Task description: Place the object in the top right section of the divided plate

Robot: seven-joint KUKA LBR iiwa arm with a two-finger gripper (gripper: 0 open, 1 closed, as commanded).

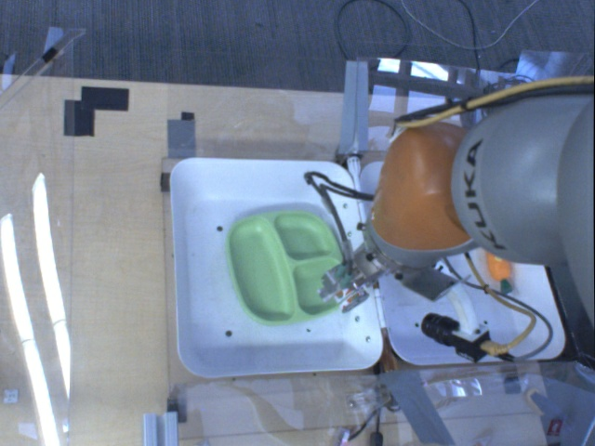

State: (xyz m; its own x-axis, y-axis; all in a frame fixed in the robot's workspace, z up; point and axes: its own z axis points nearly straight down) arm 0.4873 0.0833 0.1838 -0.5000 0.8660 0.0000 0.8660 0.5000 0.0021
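A green divided plate lies in the left white bin. It has one long section on its left and two smaller ones on its right. My gripper hangs over the plate's lower right section, at its right rim, below the top right section. The metal tip is small and cluttered, and I cannot make out any object in it. The grey arm with its orange band reaches in from the right and hides much of the right bin.
A small orange thing shows in the right bin beside the arm. A grey post stands behind the bins. Bare bin floor surrounds the plate on its left and front.
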